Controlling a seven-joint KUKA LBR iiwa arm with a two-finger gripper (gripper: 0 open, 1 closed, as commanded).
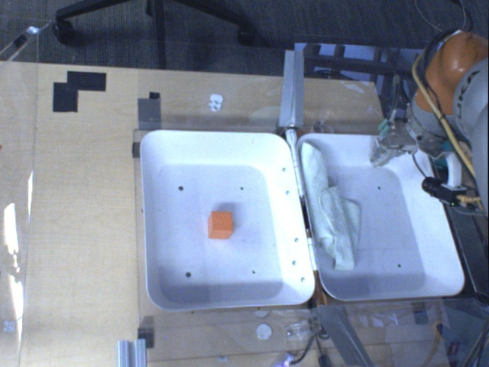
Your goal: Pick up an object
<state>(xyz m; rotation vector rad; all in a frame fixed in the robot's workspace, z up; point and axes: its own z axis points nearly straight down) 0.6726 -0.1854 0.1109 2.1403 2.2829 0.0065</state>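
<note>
An orange cube (221, 225) lies near the middle of the left white bin (164, 167). A pale crumpled cloth (332, 212) lies along the left side of the right bin (428, 281). My gripper (384, 152) hangs over the right bin's far right corner, well away from the cloth and far from the cube. Nothing shows between its fingers.
A metal divider bar (291, 90) runs back from between the two bins. Black tape marks (76, 89) sit on the wooden bench at the far left. Cables and a black connector (447, 191) hang by the right bin's right rim. An office chair base (153, 6) stands beyond the bench.
</note>
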